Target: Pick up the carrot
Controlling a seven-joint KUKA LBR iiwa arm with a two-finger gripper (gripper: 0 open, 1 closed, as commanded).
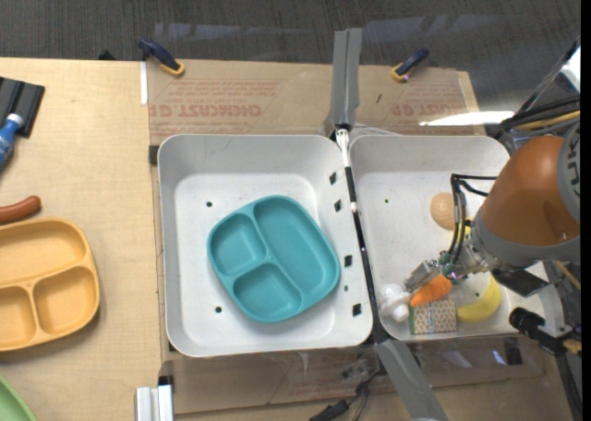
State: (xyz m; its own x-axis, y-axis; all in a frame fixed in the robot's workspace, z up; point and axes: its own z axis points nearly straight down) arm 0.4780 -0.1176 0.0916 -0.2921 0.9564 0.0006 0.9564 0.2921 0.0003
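Note:
The carrot (430, 294) is a small orange piece with a green top, lying in the right bin (406, 170) near its front wall. My gripper (436, 275) comes down from the right and sits right over the carrot's upper side, touching or nearly touching it. The arm's orange band (526, 199) hangs above the bin's right half and hides part of the floor there.
Around the carrot lie a yellow banana (482, 305), a small speckled box (433, 319) and a white item (395, 305). A tan egg (443, 210) rests further back. The left bin (185, 179) holds a teal divided plate (271, 258). An orange tray (46, 282) lies on the bench at left.

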